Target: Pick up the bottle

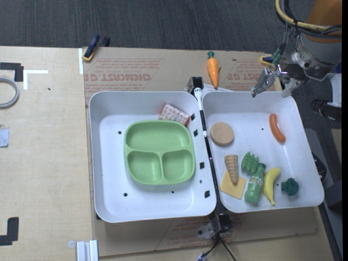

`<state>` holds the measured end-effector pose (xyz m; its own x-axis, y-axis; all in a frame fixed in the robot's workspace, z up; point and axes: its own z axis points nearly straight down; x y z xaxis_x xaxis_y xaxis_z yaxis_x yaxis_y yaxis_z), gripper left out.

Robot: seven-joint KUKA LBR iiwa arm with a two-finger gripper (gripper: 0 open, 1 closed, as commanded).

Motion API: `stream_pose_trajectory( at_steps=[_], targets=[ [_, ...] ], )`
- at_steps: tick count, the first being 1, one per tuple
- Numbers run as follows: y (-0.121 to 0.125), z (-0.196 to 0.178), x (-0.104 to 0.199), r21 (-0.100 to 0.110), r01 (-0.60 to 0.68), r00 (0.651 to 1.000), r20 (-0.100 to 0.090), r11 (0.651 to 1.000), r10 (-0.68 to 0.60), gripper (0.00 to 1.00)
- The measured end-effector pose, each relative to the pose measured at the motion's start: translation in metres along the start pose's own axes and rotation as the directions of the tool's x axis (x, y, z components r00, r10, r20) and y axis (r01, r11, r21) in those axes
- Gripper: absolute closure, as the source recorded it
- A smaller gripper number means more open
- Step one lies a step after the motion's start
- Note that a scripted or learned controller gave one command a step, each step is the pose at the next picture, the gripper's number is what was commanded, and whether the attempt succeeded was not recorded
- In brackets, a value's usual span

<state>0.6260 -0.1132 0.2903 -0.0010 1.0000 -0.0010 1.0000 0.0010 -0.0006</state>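
A small green bottle (254, 189) lies in the right bin (304, 129), near its front edge, between a yellow cheese wedge (232, 185) and a banana (271, 184). My gripper (266, 83) hangs over the bin's far edge, well away from the bottle, up at the top right. Its fingers are spread apart with nothing between them.
In the right bin also lie a round cookie (222, 134), a sausage (277, 128), a cone (232, 167), a leafy green (251, 162) and a broccoli (290, 186). A green divided plate (160, 153) and a small packet (174, 113) sit in the left bin. A carrot (212, 68) lies behind the bins.
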Motion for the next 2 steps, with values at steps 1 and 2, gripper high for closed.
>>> stream_pose_trajectory(
  at_steps=[1, 2],
  targets=[
    [0.000, -0.009, 0.000, -0.001, 0.002, 1.000, 0.001, 1.000, -0.002, 1.00],
    [-0.022, -0.038, -0.092, -0.002, -0.096, 0.995, 0.001, 0.995, 0.096, 1.00]
  ],
)
